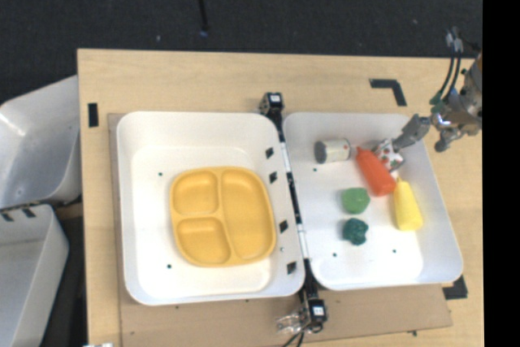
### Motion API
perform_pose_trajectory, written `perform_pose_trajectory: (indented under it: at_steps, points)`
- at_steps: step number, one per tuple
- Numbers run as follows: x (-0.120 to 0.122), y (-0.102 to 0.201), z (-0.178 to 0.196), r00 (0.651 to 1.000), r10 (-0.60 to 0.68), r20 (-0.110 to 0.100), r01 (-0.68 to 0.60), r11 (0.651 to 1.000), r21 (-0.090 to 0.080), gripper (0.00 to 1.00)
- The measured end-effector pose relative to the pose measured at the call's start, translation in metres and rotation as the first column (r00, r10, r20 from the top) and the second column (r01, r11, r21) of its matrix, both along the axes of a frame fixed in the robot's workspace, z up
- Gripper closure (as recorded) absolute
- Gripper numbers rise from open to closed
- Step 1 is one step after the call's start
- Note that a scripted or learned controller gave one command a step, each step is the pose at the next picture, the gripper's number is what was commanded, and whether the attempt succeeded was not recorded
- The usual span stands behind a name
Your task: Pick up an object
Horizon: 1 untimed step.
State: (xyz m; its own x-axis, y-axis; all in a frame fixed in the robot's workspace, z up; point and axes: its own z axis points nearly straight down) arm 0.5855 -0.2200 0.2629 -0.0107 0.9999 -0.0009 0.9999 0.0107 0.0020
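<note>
Starting at the near edge, the left bin (130, 256) carries a yellow divided plate (222, 216) lying flat near its centre. Across the divider, the right bin (435, 260) holds a dark green broccoli piece (355, 232) at about 6 o'clock of its middle, with a light green item (355, 200) just beyond it and a yellow corn-like item (406, 205) at 3 o'clock. Further back, an orange carrot (374, 171) lies on a slant, and a grey cylinder (331, 150) rests at 11 o'clock. The gripper (393, 151) sits low beside the carrot's far end; whether its claw is spread or closed cannot be told.
</note>
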Motion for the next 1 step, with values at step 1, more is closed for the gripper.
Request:
perform_pose_trajectory:
  at_steps: [1]
  points:
    - [-0.0025, 0.0023, -0.0601, 1.000, -0.010, -0.003, 0.010, 1.000, -0.001, 0.00]
